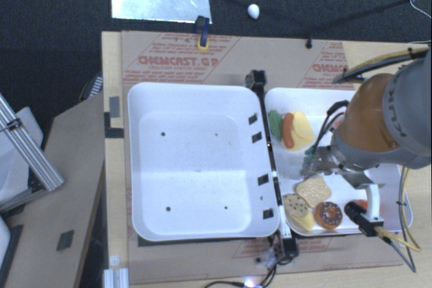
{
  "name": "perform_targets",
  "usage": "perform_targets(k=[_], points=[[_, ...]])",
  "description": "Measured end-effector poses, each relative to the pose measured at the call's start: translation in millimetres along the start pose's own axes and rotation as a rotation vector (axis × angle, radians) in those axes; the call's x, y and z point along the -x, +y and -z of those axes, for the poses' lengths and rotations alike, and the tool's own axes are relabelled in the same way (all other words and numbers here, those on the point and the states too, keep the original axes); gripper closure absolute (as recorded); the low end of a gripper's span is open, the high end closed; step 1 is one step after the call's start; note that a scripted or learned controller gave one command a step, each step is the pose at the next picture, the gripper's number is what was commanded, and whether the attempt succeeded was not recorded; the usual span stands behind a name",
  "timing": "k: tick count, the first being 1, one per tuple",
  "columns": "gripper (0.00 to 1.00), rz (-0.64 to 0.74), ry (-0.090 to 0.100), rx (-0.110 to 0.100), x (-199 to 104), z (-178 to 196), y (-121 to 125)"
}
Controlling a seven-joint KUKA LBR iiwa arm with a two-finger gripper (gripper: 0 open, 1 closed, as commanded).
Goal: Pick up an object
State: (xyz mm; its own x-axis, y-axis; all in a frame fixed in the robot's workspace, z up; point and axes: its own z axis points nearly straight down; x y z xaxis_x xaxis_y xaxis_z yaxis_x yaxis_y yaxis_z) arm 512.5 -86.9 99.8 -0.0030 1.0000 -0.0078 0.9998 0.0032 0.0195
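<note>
The bench (169, 50), covered in printed cardboard, is carrying two shallow white bins side by side. The left bin (196, 158) is showing just its bare floor with a few small dark dots. A black strip of clips (263, 145) is running down the seam between the two bins. The right bin (317, 99) is holding all the toy food. Near its upper left, a green piece (275, 123), an orange-red piece (289, 130) and a yellow piece (302, 127) are lying close together, touching or nearly so. Lower down, near the front rim, a round cracker (293, 204) is sitting on a yellow slice (303, 220), a tan square cracker (314, 189) is lying just above them, and a chocolate doughnut (329, 214) is resting just to the right. The arm (378, 121) is reaching in from the right, its orange band hanging over the middle of this bin. The gripper (318, 160) is hovering low between the upper group and the tan square cracker, just above that cracker; whether its jaws are wide or narrow cannot be told from here, and nothing is visibly sitting between them.
</note>
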Motion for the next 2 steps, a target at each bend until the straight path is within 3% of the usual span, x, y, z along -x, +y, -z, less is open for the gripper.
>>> perform_targets(k=[1, 2], points=[[1.0, 0.011, 0.013, -0.011, -89, 90, -18], [1.0, 0.005, 0.009, -0.016, -120, 93, 11]])
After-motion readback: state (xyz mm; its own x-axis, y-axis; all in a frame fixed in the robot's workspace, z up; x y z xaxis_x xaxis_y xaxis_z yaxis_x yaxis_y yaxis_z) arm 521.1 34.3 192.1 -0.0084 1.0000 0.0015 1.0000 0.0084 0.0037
